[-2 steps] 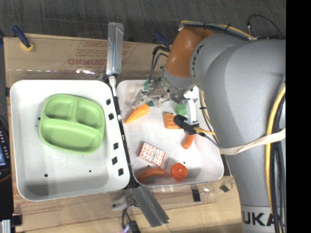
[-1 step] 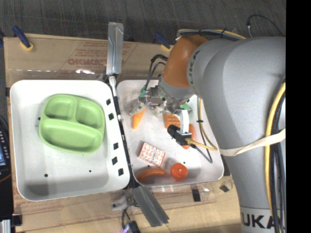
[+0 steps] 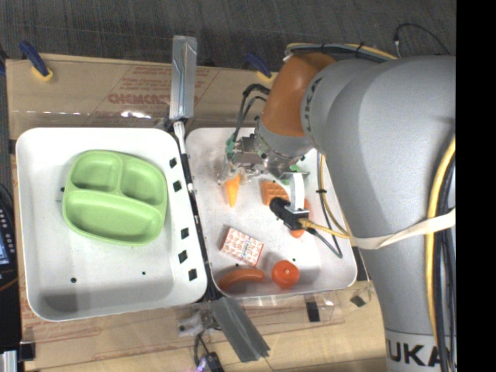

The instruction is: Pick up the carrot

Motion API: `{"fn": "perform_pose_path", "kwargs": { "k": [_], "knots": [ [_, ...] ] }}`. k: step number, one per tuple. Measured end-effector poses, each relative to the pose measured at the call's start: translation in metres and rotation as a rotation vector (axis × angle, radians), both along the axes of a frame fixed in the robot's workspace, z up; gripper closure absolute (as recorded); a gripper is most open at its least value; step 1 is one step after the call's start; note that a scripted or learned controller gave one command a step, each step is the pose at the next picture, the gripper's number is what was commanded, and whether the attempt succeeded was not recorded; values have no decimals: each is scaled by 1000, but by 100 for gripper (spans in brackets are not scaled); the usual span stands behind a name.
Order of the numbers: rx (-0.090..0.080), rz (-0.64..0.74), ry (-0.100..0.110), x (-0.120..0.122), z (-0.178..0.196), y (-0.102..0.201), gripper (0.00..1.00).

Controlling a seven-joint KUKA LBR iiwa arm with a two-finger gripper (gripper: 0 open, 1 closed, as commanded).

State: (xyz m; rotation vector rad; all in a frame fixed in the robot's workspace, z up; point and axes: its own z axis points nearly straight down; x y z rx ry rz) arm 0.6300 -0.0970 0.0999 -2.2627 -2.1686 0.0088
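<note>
Approach step: hand sits just above carrot in the right bin; finger state unclear, can't tell. Next: descend, close on carrot.

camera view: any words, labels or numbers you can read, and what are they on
"UKA": white letters on the arm's grey base, cut off by the frame edge.
Red print on the brown cardboard sheet behind the bins: too faint to read.
Red and white pattern on the small packet in the right bin: too small to read.
</note>
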Motion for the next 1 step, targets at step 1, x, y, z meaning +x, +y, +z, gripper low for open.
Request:
{"fn": "perform_pose_path", "kwargs": {
  "k": [1],
  "knots": [
    [-1, 85, -10, 12, 117, 40, 100]
  ]
}}
